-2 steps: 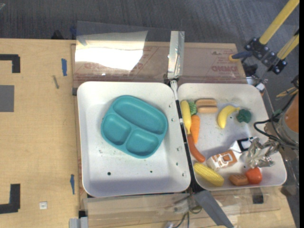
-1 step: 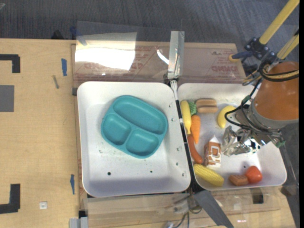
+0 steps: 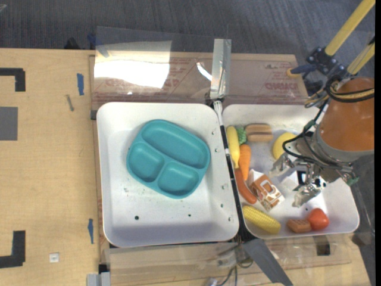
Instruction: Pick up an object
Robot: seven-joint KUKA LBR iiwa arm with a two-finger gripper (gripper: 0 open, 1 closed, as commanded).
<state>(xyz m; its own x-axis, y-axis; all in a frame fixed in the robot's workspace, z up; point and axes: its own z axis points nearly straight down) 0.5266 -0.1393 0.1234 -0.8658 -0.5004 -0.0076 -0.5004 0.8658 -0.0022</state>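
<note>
gripper [image 3: 300,180] hanging low in the right bin [image 3: 351,219], fingers spread with nothing between, tomato [image 3: 319,219] at its 5 o'clock, teal plate [image 3: 169,158] in the left bin [image 3: 119,219]

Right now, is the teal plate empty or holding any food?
Empty. The teal plate in the left bin shows three bare compartments; the toy food lies in the right bin.

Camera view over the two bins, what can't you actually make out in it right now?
- Gripper: a tangle of metal over the right bin; whether it is open or shut is unclear.
- Yellow object: partly covered by the arm, so unidentifiable.
- Orange-and-white item: too small to name.
- Arm: cut off by the view's right edge.
</note>
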